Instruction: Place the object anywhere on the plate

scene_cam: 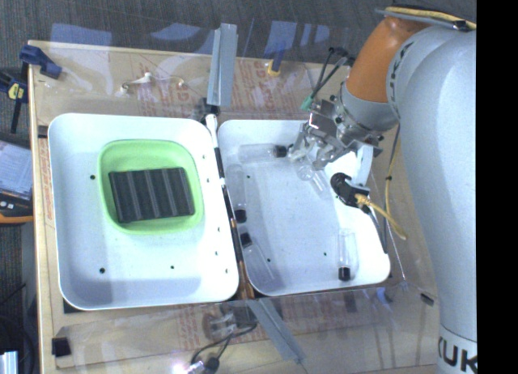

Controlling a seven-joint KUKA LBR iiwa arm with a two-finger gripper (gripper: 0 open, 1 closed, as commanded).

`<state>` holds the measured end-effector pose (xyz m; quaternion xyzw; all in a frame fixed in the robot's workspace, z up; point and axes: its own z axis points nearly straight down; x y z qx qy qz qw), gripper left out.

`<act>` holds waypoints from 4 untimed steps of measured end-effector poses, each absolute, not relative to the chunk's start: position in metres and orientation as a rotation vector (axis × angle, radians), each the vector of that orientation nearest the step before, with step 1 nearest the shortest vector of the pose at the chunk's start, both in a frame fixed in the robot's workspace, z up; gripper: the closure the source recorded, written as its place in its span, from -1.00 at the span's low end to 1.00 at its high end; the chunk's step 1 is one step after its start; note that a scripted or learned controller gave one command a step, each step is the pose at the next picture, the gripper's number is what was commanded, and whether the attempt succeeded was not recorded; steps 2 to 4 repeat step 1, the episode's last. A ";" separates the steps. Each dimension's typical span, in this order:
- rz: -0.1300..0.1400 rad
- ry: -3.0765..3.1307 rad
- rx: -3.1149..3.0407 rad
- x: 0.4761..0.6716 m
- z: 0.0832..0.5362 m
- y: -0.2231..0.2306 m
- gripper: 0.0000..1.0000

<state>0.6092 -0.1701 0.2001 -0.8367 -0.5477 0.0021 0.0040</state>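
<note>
Jaws: state indeterminate; gripper (312,158) at right bin's (283,275) 1 o'clock. Plate (150,186) in left bin. Risk: clear tube (346,255), at 5 o'clock, likely slips or rolls.

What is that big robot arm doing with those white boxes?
The robot arm reaches in from the right, and its hand is down at the back of the right bin. Some small clear things lie in that bin, like a little tube near the front corner. In the left bin sits a green plate with a dark ridged piece on it. I cannot tell whether the hand has picked anything up.
</note>
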 end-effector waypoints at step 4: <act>0.006 -1.716 -2.622 0.609 0.200 -0.170 -1.00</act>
